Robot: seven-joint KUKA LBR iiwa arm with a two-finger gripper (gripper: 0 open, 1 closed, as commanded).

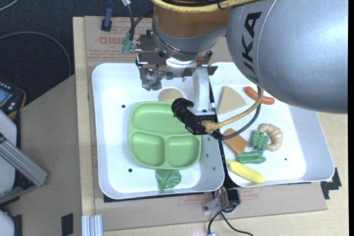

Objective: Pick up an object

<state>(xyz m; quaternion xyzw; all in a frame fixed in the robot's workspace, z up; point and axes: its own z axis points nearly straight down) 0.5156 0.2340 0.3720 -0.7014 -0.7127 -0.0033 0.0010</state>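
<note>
Left bin [108, 119]: a green leaf [167, 179] at the front, a green divided plate [163, 136] mid-bin, and a tan round piece [169, 95] behind it, beside the gripper [150, 81]; open or closed, I cannot tell. Right bin [298, 158]: banana [246, 172] in front, orange sausage [260, 96] at the back.

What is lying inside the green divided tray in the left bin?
The green divided tray shows three compartments, and nothing lies in the parts on view. The arm and its wrist hardware cover the tray's upper right corner, so that spot cannot be checked.

Overhead camera slants down on both bins [109, 135].
</note>
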